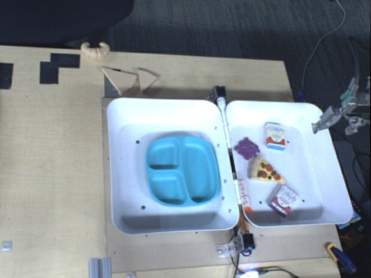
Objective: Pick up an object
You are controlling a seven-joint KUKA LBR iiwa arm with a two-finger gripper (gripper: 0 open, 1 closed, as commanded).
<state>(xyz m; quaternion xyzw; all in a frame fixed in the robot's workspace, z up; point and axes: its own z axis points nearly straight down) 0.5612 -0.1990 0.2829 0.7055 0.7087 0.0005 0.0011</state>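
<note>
One gripper (pixel 339 116) in sight, at the right edge of the right bin (pixel 307 112), hanging over that bin's far-right corner. Two fingers splayed apart, nothing between them; it holds no object.

Nearest candidate: a small carton with a red-and-white label (pixel 275 136), standing near the far edge of the right bin, well apart from the gripper. Beyond it, toward the divider between the bins, a purple grape-like toy (pixel 247 148). Just beside that, toward the near edge, a pizza-slice toy (pixel 265 170), lying flat. Near the bin's near edge, a second small packet, red and white (pixel 284 200), tilted. A thin orange-and-white piece (pixel 243 194) lies against the divider wall.

Left bin (pixel 122 155) carries a blue sectioned tray (pixel 183 169), centred.

Risks, as judged:
- Pizza slice is low and flat; fingers may close above it or skid off the wedge.
- Grape toy and pizza slice sit close; a descent between them could nudge one while catching neither.
- Tilted packet offers slanted faces; a pinch may squeeze it out sideways.
- Piece by the divider is too tight to the wall for a finger to fit behind.
- The upright carton looks the safest target, though a glancing finger could tip it.
</note>
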